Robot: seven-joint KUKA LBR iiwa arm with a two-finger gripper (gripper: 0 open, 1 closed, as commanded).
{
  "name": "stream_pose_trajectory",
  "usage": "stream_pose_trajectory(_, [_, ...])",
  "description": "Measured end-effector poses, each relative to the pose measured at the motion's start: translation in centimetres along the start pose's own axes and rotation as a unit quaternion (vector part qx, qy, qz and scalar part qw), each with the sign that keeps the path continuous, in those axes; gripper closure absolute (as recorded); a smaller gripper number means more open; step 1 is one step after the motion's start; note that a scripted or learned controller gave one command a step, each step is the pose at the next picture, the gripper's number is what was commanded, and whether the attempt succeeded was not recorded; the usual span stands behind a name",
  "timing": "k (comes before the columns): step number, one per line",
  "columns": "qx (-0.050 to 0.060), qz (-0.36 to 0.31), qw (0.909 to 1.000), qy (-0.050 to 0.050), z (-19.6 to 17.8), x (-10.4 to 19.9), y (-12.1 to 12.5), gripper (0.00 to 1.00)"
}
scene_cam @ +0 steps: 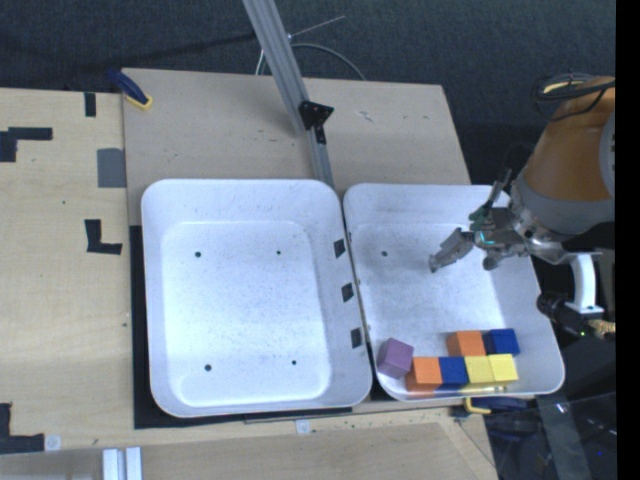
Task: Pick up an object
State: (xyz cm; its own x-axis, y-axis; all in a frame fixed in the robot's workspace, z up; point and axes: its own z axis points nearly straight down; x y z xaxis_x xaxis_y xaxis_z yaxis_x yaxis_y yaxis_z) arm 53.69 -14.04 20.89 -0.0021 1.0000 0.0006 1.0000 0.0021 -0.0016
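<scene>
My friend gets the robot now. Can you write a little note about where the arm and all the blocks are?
Gripper: hangs over the middle of the right bin, nothing seen between its fingers.
Blocks: all clustered at the right bin's near edge: purple block, two orange blocks, two blue blocks, two yellow blocks.
Done: no block lifted yet.
Left: go down to a block, grab it and lift it.

Materials and finish, as I read them

Surface [250,138]: pale, matt wood. Both bins [170,218]: white plastic, speckled, faint sheen. Blocks [470,363]: smooth, matt colours.
</scene>
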Motion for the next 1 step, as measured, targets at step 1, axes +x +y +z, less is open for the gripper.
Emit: stream_pose_trajectory(1, [0.003,0.0,1.0,0.001,5.55,3.16,-0.85,0.0])
